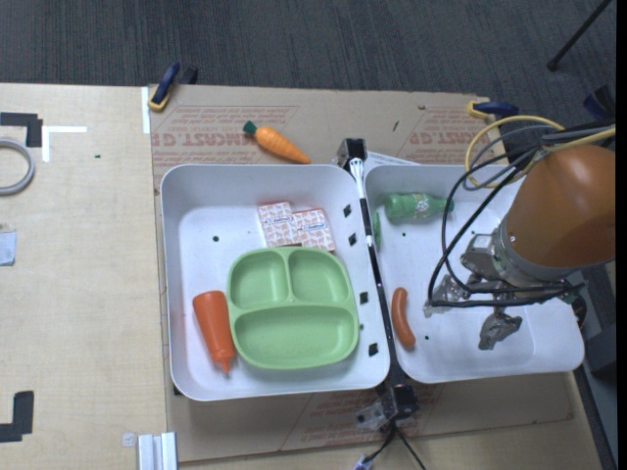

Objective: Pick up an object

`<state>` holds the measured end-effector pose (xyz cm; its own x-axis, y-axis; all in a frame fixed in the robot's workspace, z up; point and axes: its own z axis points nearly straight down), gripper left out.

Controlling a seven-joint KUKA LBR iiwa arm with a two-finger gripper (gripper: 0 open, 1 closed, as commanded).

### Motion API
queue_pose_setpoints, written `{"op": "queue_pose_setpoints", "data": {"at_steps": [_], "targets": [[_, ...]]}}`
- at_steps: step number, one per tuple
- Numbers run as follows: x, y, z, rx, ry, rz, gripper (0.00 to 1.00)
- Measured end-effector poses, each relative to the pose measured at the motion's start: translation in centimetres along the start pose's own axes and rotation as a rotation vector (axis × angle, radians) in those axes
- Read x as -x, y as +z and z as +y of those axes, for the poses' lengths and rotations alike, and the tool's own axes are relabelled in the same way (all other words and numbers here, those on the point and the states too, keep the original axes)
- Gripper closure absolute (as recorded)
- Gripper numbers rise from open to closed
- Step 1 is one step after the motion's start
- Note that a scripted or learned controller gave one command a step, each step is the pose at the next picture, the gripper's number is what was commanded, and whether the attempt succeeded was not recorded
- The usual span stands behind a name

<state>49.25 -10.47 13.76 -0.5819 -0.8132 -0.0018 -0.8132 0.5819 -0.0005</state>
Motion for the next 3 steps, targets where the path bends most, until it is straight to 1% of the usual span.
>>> {"op": "queue_pose_setpoints", "data": {"at_steps": [1,2,3], "targets": [[0.0,4.5,-0.3,0.001,-0.167,0.000,0.00],[-0.3,4.5,-0.9,0.000,-0.678,-0.001,0.00],[-3.2,4.5,-0.5,0.001,-0.832,0.000,0.00]]}}
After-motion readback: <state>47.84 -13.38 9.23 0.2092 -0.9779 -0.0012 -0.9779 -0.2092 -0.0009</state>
